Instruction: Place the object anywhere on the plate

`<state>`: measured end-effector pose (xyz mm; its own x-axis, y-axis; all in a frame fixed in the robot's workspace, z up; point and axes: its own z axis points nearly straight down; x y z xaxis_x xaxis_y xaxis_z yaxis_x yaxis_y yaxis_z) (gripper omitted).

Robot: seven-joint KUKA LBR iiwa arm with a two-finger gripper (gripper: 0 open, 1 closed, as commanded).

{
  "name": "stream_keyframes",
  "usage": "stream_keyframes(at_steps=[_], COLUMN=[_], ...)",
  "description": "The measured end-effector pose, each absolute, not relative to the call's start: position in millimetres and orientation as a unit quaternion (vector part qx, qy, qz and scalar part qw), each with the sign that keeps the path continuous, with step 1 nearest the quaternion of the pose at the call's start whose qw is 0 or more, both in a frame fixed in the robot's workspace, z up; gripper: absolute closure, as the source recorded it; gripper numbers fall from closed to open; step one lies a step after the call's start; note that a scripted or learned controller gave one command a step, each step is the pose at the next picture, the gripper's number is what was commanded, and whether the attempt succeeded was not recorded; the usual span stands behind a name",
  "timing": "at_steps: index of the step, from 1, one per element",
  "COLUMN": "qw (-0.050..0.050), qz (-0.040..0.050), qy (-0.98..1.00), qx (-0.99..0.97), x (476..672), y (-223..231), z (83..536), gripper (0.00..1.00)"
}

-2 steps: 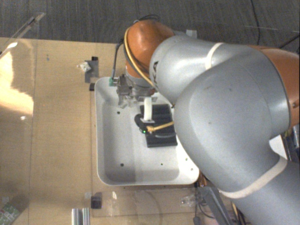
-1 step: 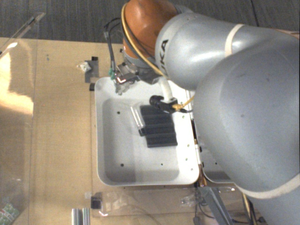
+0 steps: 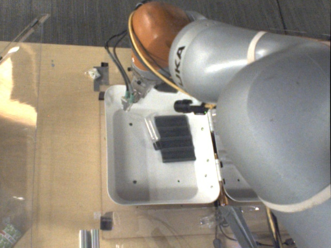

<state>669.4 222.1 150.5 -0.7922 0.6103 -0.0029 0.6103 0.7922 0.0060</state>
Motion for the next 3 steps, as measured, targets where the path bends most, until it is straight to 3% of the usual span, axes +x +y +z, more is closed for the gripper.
stream_keyframes(at_steps=[1,2,3], qw=[0.004,0.004,0.005], qz=[0.0028,0.0023,0.0021], qy=[0.992,0.983,0.955], qx=[0.123,-0.185,-0.296], x=[659.3,660.4,670.0], y=[234,236,236], z=[168,124,152], gripper=[1.0,1.0,1.0])
